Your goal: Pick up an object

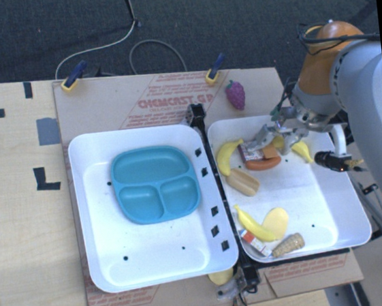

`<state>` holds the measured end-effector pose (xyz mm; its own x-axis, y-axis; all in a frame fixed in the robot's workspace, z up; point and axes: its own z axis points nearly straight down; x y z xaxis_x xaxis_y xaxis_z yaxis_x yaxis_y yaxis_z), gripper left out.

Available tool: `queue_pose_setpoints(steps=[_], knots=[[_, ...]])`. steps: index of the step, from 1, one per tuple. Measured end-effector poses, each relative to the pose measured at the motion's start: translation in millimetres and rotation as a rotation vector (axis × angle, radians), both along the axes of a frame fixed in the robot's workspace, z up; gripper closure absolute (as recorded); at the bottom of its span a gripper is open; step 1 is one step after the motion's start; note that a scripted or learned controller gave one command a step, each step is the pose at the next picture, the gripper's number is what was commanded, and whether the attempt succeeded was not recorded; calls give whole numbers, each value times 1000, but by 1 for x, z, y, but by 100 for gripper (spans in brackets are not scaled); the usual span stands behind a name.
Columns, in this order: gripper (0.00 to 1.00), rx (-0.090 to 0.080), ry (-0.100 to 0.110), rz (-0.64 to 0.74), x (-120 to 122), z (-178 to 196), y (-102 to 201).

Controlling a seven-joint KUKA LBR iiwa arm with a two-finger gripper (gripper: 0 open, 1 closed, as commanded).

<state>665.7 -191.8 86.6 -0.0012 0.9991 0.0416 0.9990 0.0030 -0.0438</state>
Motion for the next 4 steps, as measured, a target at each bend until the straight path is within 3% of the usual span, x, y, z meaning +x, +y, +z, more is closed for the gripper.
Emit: queue_pose_setpoints(steps=[1, 2, 3, 4], knots=[[0, -41, -33, -6, -10, 3, 14], [0, -14, -3, -4, -1, 0, 4], [0, -46, -38, -6, -10, 3, 22], [0, -4, -1, -3, 0, 0, -8]])
